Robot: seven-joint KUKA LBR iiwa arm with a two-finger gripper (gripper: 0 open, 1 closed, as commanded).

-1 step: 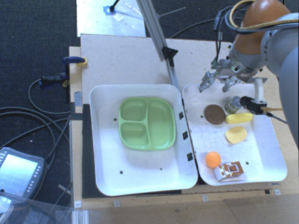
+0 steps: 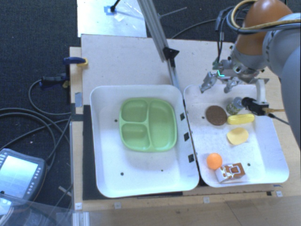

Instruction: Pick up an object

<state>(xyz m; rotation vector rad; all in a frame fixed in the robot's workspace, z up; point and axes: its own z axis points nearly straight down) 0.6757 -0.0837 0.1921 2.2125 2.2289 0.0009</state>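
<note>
**benchwatcher:** ok so the pickable stuff all sits in the right bin (image 2: 277,171). Nearest the front there's a small brown-and-white block (image 2: 231,172), looks like a toy snack or carton, and just left of it an orange ball (image 2: 214,161). I'd guess both are light and rigid. The ball will probably roll out of a pinch unless it's taken square across the middle; the block has flat sides, easiest grab of the lot imo.

**gripfan22:** agreed. Further back: a pale yellow chip-shaped piece (image 2: 237,136), thin and likely slippery, then a yellow banana-ish thing (image 2: 241,119) with a brown disc (image 2: 216,115) to its left. The disc lies flat, so fingers would have to straddle its edges. Banana across its narrow width seems fine.

**benchwatcher:** and the hand?

**gripfan22:** gripper (image 2: 219,83) hangs over the far edge of that bin, fingers spread apart, nothing between them, touching nothing as far as I can see. The left bin's green divided plate (image 2: 147,125) is well apart from it.
</note>
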